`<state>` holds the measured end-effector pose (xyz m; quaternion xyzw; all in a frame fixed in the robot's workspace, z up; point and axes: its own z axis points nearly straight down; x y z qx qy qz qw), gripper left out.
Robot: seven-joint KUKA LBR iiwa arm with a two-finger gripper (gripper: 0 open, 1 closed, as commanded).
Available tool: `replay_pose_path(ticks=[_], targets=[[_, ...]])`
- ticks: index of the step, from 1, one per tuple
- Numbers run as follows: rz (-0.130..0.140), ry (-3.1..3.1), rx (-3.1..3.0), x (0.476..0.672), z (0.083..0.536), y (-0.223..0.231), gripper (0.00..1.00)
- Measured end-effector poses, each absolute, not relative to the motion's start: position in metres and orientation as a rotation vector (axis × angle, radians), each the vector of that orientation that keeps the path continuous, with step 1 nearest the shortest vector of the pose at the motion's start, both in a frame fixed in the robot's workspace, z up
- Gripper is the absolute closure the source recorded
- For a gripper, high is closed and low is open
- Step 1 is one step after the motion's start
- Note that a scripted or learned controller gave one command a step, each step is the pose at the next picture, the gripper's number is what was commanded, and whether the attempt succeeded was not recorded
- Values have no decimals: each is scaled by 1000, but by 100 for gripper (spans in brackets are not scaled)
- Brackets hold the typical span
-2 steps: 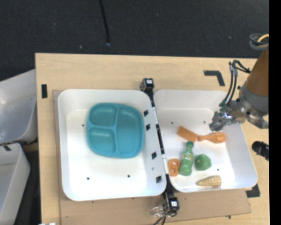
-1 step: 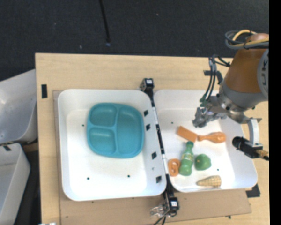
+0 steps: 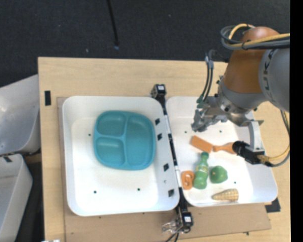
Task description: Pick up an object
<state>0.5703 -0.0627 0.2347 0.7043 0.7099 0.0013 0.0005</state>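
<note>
Pincer (image 3: pixel 201 121) hovering over right bin (image 3: pixel 184 107), near its far-left part; cannot tell its opening. Am aiming for orange spatula (image 3: pixel 208 145), lying just below, mid-bin. Am lining up across narrow handle, descending straight, avoiding green bottle (image 3: pixel 201 173) nearby.

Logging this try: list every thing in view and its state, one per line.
Pincer: above the right bin, holding nothing that shows.
Spatula: flat in the right bin, untouched.
Bottle: lying on its side, right bin.
Green pepper: resting beside the bottle.
Orange piece: lying at the bin's left wall.
Cone: on its side near the front edge.
Teal tray: flat in the left bin.
</note>
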Motion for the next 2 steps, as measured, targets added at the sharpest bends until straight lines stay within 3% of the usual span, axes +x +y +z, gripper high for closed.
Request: replay_pose_path(ticks=[2], targets=[[3, 2229, 2213, 586, 225, 40, 100]])
